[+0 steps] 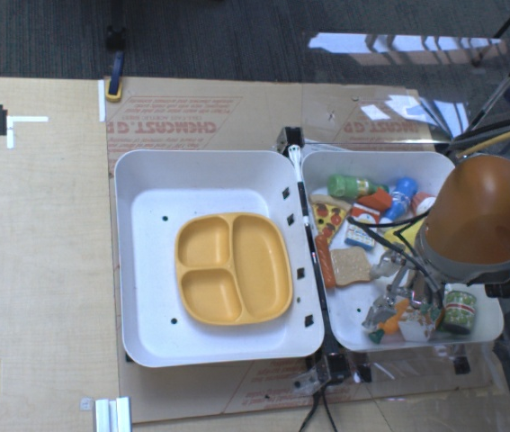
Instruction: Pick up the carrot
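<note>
gripper (397, 306) is down in the right bin (479, 329), near its front edge, w/ the orange arm band (478, 210) just above & right of it; can't tell if the fingers are open or closed, too much clutter & blur there. carrot (389, 320) lies right at the fingertips, orange body touching or nearly touching them w/ its green end just below-left, not clearly btwn the fingers. toast (352, 265) sits up-left of the fingers, a green-label can (458, 311) just to their right, bottles further behind, & the yellow tray (234, 268) is well off to their left in the other bin (138, 241).
</note>
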Robot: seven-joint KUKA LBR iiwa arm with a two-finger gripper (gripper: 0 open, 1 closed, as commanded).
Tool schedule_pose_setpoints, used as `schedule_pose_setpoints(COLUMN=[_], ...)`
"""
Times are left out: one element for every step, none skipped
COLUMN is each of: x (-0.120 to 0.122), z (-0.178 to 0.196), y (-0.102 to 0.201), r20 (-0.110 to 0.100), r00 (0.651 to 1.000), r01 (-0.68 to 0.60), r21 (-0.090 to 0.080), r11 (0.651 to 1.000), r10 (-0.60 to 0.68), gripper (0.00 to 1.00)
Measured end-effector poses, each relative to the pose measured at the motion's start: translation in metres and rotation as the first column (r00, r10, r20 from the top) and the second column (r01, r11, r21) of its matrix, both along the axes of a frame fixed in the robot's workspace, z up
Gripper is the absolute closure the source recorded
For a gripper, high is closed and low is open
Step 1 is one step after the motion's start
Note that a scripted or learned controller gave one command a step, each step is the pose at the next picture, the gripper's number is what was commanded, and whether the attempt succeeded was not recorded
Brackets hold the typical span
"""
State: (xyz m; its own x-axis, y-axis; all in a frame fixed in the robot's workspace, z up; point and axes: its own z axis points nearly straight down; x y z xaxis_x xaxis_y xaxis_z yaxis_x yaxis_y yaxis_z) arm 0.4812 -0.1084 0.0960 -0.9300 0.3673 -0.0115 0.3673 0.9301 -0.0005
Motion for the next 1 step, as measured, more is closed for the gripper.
schedule_pose_setpoints(x=[0.004], z=[0.0102], y=[-0.0003], r20=[0.011], r00=[1.0], r01=[0.005], r21=[0.0], r11=[1.0], r10=[-0.005], gripper=[1.0])
